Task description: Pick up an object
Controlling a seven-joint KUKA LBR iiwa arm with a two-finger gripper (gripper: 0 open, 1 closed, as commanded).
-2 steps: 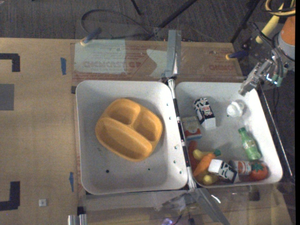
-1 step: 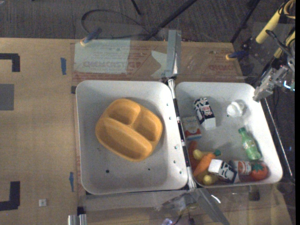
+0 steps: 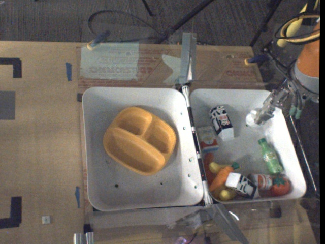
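The left bin (image 3: 96,187) has lots of bare floor around the orange divided plate (image 3: 140,140). The right bin (image 3: 297,161) is open in its middle. Toys crowd its near edge: carrot (image 3: 222,177), small carton (image 3: 240,183), green bottle (image 3: 270,157). A black-and-white milk carton (image 3: 222,121) stands by the wall between the bins

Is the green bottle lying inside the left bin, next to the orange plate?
No, the green bottle lies in the right bin, while the orange plate is alone in the left bin.
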